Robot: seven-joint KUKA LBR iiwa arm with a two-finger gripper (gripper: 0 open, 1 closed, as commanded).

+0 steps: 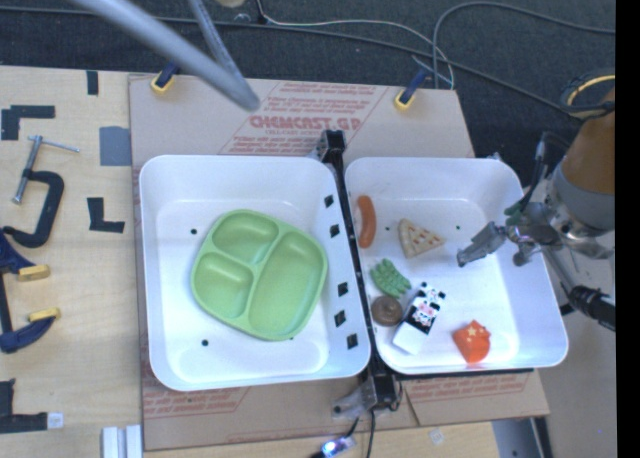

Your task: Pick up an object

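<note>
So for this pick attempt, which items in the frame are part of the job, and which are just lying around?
Part of the job:
- tool, over the right bin
- candidates in that bin: sausage, pizza slice, green toy, brown round piece, cow-print carton, red toy

Lying about:
- green divided plate in the left bin
- black clamp on the bench

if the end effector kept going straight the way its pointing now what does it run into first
The end effector points left across the right bin. Going straight on, it would probably first meet the pizza slice toy, then the sausage beyond. Its height above the bin floor is unclear, so it might pass over them.
</note>
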